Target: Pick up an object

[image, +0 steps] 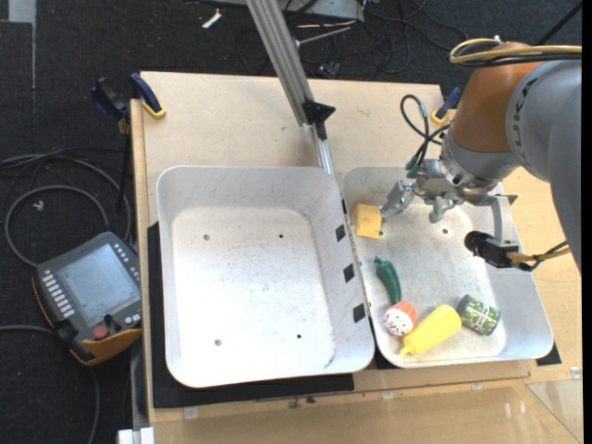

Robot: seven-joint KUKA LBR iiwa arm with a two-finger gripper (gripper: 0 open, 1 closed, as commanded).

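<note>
My gripper (pixel 416 207) hangs over the back part of the right bin (pixel 462 265), open, with nothing between its fingers. A tan block (pixel 368 221) lies just left of the left fingertip, near the bin's back left corner. Further forward lie a green pepper (pixel 386 277), a white and red ball (pixel 400 319), a yellow bottle (pixel 430 329) and a green can (pixel 479 314). The arm's orange band and grey body cover the bin's back right corner.
The left bin (pixel 250 276) sits beside the right one, their rims meeting at a ridge. A slanted metal pole (pixel 282 54) ends near the bins' back junction. Cables run by the wrist. A teach pendant (pixel 88 289) lies off the bench at left.
</note>
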